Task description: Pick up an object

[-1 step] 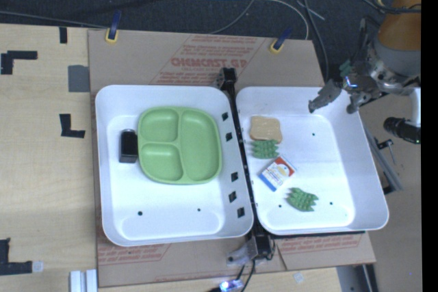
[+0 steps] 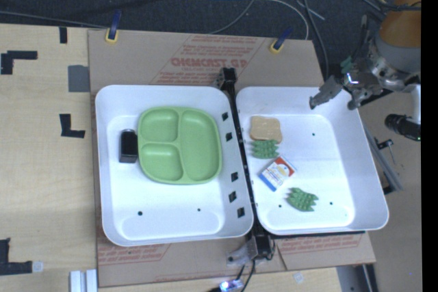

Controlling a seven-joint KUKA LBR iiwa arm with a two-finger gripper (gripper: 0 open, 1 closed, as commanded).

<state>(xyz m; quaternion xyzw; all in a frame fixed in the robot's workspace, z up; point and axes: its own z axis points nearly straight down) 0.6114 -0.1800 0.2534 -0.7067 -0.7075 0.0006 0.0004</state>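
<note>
So, gripper (image 2: 337,94) over right bin's (image 2: 342,147) top-right rim, fingers spread, nothing between them | right bin: tan bread slice (image 2: 265,128), green leafy piece (image 2: 265,148) touching below it, red-white-blue packet (image 2: 276,173), green toy (image 2: 302,199) | left bin (image 2: 113,167): green divided plate (image 2: 180,146), black block (image 2: 128,146) beside it

We see two shallow white plastic bins (image 2: 116,167), smooth and faintly glossy. The green compartmented plastic plate (image 2: 180,145) looks matt. Under the bins lies a brown printed cardboard sheet (image 2: 205,58), dull and flat, on a pale wood-look bench (image 2: 41,174).
</note>
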